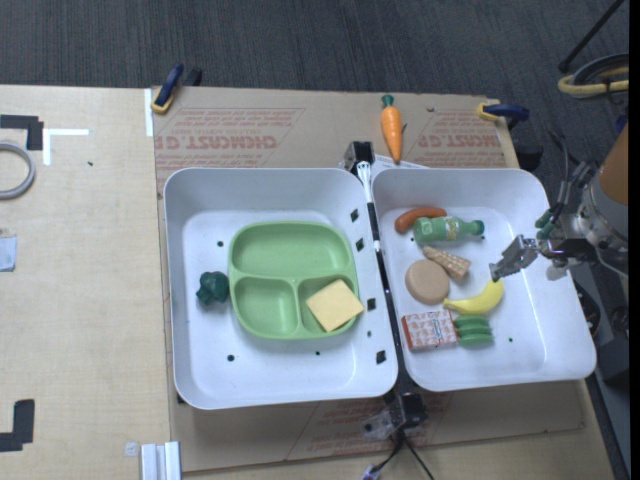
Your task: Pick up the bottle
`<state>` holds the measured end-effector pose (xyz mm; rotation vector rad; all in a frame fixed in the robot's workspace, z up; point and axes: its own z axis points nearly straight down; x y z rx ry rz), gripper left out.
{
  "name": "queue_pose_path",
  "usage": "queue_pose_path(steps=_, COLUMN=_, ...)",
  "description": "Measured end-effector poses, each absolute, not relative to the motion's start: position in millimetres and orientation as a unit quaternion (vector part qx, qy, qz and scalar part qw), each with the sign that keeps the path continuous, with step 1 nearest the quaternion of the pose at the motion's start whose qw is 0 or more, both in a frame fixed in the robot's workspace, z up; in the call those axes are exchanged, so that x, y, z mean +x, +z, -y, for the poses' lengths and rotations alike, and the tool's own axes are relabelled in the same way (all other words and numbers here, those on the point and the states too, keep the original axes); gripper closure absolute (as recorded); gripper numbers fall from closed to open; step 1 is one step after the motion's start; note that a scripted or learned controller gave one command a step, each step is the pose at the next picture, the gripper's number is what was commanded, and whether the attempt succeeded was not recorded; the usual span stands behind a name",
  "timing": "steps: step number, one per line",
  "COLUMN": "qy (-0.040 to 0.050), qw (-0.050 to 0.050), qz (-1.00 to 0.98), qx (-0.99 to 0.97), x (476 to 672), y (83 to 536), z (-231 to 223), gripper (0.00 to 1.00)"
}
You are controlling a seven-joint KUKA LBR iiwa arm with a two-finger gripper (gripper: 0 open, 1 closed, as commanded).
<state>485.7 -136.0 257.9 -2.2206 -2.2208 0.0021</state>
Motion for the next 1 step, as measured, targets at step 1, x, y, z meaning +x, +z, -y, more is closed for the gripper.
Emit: queue_pose_path(steps=1, qy=0.001, qw=0.0, qz=0.707, qx=-0.707, x=486.1, y=267.1, z=136.2, gripper=1.0)
